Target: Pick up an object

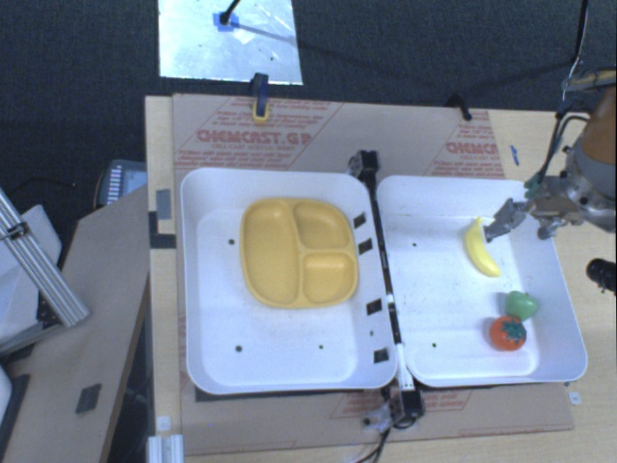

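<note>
Gripper (511,218) hangs just beside the banana's (481,247) upper end, apparently lining up a grasp; open or closed, I cannot tell.

Colours here: pale yellow three-compartment plastic plate (297,252) in the plain white left bin (207,355), bright yellow curved banana (481,248), small green pepper-like toy (522,304) and orange-red tomato-like toy (507,333) in the white right bin (434,355). Tan cardboard sheet (318,128) has red lettering.

A yellow divided plate (297,254) lies in the left white bin (207,355); behind the bench (405,128), a shiny metal sheet (229,27).
</note>
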`<state>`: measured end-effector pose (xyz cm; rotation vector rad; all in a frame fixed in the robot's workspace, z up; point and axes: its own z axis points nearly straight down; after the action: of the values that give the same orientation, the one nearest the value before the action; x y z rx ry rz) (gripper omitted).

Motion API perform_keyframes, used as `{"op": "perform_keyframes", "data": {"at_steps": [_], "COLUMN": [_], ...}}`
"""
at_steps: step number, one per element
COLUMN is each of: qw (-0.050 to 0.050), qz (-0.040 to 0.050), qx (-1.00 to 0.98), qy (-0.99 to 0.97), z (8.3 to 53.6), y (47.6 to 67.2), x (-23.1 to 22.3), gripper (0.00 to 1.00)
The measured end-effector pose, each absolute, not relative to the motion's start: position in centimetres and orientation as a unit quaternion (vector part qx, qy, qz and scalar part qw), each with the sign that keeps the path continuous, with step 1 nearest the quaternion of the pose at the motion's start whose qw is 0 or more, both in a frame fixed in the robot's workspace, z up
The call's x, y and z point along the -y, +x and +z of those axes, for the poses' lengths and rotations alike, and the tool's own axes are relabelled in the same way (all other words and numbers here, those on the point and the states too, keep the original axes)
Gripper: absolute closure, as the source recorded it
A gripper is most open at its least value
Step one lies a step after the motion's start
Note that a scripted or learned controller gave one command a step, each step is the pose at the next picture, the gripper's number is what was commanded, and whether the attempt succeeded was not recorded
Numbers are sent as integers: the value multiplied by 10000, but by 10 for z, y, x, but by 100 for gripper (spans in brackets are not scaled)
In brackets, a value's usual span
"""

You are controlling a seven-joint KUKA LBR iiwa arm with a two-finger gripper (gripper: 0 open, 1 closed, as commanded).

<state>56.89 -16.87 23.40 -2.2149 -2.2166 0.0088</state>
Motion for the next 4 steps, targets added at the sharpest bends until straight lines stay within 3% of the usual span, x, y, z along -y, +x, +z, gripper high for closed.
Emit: {"op": "perform_keyframes", "data": {"at_steps": [1, 2, 4], "qw": [-5, 15, 5], "qz": [-1, 8, 4], "qx": [7083, 7076, 7072], "qy": [-7059, -7066, -7070], "z": [240, 180, 82], "y": [571, 565, 574], "x": [168, 164, 162], "gripper": [0, 0, 0]}}
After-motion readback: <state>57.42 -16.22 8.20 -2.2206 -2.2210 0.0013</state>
